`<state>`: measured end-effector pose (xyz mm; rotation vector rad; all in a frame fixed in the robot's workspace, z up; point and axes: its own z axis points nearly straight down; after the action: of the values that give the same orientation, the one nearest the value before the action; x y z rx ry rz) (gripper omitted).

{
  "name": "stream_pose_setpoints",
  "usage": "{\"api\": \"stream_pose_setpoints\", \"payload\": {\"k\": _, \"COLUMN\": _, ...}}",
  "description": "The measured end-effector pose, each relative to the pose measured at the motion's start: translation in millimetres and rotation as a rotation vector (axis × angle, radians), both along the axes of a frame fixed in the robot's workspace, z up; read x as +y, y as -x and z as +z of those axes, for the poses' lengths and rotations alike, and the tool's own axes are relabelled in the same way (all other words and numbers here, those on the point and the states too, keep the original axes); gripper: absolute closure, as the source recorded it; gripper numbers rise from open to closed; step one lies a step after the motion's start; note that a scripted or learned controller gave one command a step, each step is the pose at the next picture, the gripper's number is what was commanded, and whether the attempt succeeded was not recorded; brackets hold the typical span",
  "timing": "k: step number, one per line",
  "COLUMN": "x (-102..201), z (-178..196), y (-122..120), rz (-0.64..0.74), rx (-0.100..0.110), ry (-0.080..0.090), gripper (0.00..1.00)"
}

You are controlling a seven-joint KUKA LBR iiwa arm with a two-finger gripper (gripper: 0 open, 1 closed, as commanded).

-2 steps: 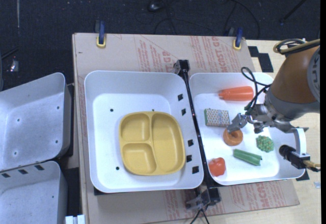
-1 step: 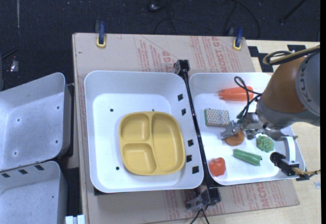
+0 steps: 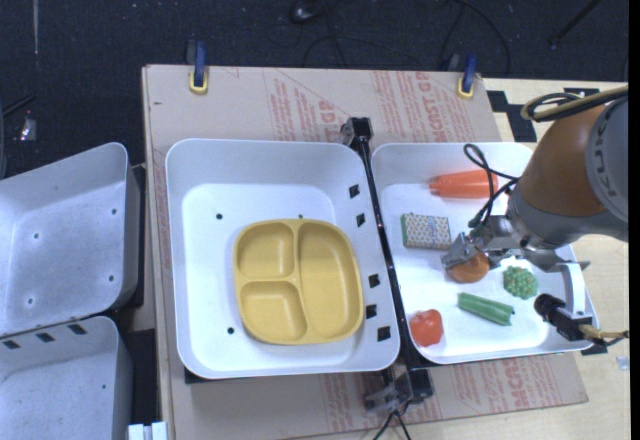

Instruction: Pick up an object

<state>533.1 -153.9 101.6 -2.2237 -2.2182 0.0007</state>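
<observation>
A grey robot arm with an orange band reaches in from the right and bends down into the right-hand white bin. Its pincer sits low in the middle of that bin, directly over a small brown-orange object, which lies just beneath and slightly in front of the tip. The pincer appears to touch the top of this object, but from above it is not possible to tell whether the pincer is apart, together, or clamped on it.

Several other toy foods surround the pincer. Just to its left lies a small speckled rectangular block. Behind it, toward the far wall of the bin, lies an orange carrot. Just to its right, partly under the arm, sits a green broccoli floret. In front of it and a little right lies a green bean-like stick. In front and to the left, near the bin's front corner, sits a red pepper.

Well to the left of the pincer, across the divider, the left-hand white bin holds a yellow plate with three compartments.
</observation>
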Motion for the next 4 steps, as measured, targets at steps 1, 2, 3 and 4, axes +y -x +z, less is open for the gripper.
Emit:
{"api": "stream_pose_setpoints", "payload": {"k": 1, "x": -7, "z": 53, "y": 7, "rz": 0.0, "rx": -0.004, "ry": 0.002, "gripper": 1.0}}
{"api": "stream_pose_setpoints", "payload": {"k": 2, "x": -15, "z": 112, "y": 1, "rz": 0.005, "rx": -0.006, "ry": 0.003, "gripper": 1.0}}
{"api": "stream_pose_setpoints", "payload": {"k": 3, "x": -15, "z": 111, "y": 1, "rz": 0.004, "rx": -0.001, "ry": 0.001, "gripper": 1.0}}
{"api": "stream_pose_setpoints", "payload": {"k": 4, "x": 43, "z": 120, "y": -4, "rz": 0.01, "rx": -0.001, "ry": -0.001, "gripper": 1.0}}
